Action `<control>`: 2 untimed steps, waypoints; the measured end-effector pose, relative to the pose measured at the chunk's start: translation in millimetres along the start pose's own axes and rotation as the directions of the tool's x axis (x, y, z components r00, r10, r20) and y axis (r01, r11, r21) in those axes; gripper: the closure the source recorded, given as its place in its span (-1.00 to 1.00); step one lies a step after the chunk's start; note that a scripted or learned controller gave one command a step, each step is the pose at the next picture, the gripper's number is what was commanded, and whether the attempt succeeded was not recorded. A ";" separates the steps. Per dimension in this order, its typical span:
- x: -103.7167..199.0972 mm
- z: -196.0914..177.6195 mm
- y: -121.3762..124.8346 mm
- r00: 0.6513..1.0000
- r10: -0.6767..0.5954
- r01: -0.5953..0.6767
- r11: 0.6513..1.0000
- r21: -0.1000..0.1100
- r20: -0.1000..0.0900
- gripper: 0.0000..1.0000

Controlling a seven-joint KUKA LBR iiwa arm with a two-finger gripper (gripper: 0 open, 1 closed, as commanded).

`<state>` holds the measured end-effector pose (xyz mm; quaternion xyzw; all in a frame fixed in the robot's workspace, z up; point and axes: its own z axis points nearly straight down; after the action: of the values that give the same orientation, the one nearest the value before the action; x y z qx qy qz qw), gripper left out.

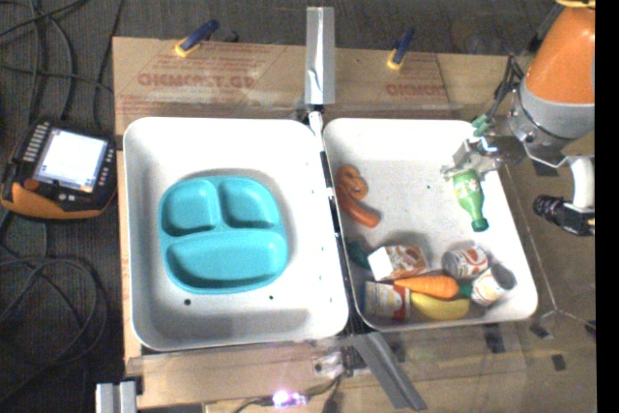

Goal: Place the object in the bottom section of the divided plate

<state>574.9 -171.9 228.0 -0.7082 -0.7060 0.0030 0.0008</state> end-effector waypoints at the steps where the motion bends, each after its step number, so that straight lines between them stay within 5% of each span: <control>1: 58.5 49.7 16.0 0.999 0.042 -0.042 0.999 0.003 -0.003 1.00; 2: 148.1 47.2 -28.5 0.999 -0.048 0.048 0.999 0.002 -0.004 1.00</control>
<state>546.6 -23.9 180.5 -0.6911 -0.7227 0.0025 0.0028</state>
